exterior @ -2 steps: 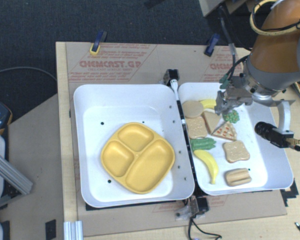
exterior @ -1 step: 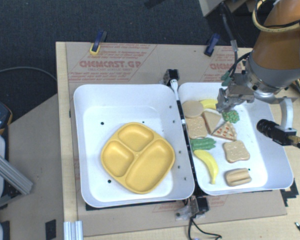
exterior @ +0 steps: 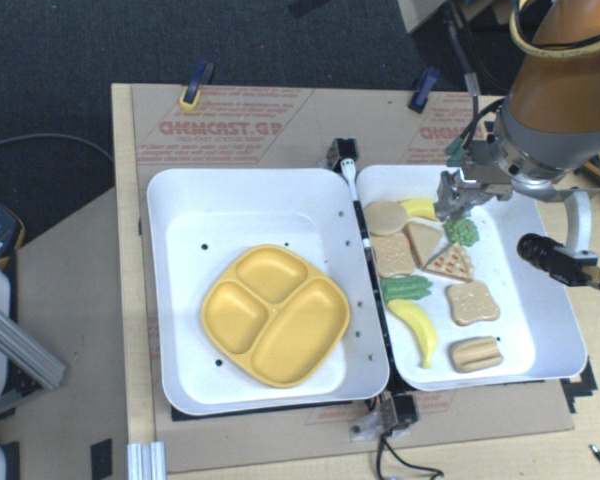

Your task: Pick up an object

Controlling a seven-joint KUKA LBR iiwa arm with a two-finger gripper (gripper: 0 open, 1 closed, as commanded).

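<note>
The bench (exterior: 230, 118) is a tan board printed with faded red lettering, held at its far edge by a yellow clamp (exterior: 191, 95) at eleven o'clock and a blue clamp (exterior: 423, 90) at one o'clock. Two shallow white bins sit directly on it, touching side by side: the left bin (exterior: 180, 208) at nine o'clock, the right bin (exterior: 540, 308) at three o'clock.

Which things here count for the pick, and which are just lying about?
For the pick: gripper; right bin with broccoli, banana, pizza slice, toast, hot dog, green pepper.

Lying about: left bin, yellow divided plate, blue clamps.
</note>
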